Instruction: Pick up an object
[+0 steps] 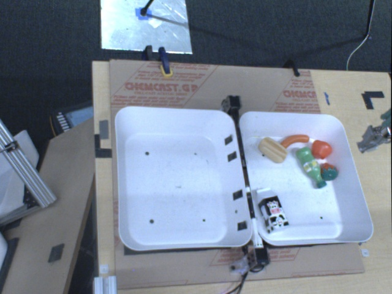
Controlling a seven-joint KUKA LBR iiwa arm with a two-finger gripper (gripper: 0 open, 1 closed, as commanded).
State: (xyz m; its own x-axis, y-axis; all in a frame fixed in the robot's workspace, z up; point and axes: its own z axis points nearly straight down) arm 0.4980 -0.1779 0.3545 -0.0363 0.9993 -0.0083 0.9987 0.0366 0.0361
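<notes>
Two shallow white bins are sitting side by side on a bench. At the frame's right edge, the claw (375, 137) is poking in, cut off and blurry (whether it is open or closed cannot be told). "CHEMCAST" is showing in red on the brown sheet (162, 86) under the bins. The left bin (177, 182) is lying at centre. The right bin (343, 188) is holding six objects: a tan roll (272, 150), an orange sausage (294, 139), a red piece (321, 148), a green piece (308, 162), a teal piece (329, 173) and a black-and-white cow-patterned box (274, 213).

Both bins (177, 127) are white. The right one holds a tan bread roll (272, 150), an orange sausage (294, 139), a red tomato (321, 148), a green-and-teal toy (313, 166) and a black-and-white cow-patterned box (274, 213).
</notes>
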